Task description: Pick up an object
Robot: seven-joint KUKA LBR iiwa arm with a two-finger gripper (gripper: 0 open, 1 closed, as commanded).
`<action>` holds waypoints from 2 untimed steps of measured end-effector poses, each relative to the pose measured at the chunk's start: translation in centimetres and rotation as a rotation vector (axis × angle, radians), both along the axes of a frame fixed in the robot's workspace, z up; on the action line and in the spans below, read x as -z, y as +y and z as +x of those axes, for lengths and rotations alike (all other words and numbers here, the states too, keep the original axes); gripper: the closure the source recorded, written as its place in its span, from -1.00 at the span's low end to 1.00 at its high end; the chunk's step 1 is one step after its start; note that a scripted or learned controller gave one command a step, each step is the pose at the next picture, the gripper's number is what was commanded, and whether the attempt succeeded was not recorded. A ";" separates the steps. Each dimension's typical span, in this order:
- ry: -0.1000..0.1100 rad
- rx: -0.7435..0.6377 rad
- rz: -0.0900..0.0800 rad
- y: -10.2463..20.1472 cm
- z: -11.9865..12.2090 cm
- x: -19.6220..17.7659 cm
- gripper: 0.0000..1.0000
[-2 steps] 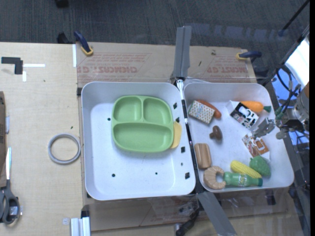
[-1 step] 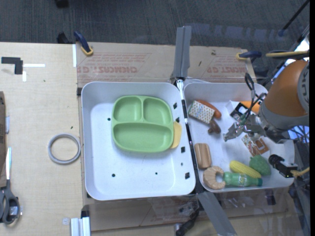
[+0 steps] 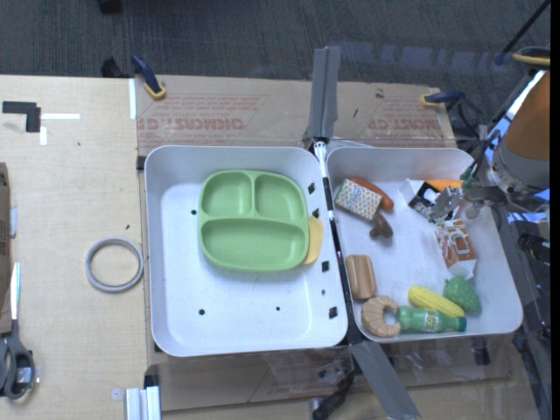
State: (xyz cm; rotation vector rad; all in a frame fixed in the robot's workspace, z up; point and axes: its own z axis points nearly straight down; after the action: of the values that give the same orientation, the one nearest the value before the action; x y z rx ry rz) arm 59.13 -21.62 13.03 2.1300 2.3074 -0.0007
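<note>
The right bin [image 3: 490,322] holds several items. At its back left a patterned box [image 3: 357,198] lies against an orange sausage [image 3: 379,191], with a small brown piece [image 3: 381,227] in front. Along the front lie a tan bun [image 3: 360,276], a bagel [image 3: 380,317], a green bottle [image 3: 430,322], a corn cob [image 3: 436,300] and a green vegetable [image 3: 463,294]. A white and orange packet [image 3: 457,242] rests at the right. My gripper [image 3: 448,205] hangs low over the bin's back right, just above the packet and beside an orange and black item [image 3: 430,191].
The left bin [image 3: 171,313] holds a green divided plate [image 3: 254,220] with a yellow piece [image 3: 314,240] tucked under its right edge. On the bench to the left lie a tape ring [image 3: 115,263] and scissors [image 3: 16,366]. Cardboard [image 3: 227,116] lies behind the bins.
</note>
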 end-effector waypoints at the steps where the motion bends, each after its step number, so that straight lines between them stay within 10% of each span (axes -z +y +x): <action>1: -0.003 0.043 0.003 0.1 3.7 1.8 -1.00; 2: -0.003 -0.221 -0.003 -0.5 6.9 -1.0 -1.00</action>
State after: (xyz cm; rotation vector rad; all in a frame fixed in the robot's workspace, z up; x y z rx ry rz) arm 66.00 -22.16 14.07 1.8608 2.5251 -0.0007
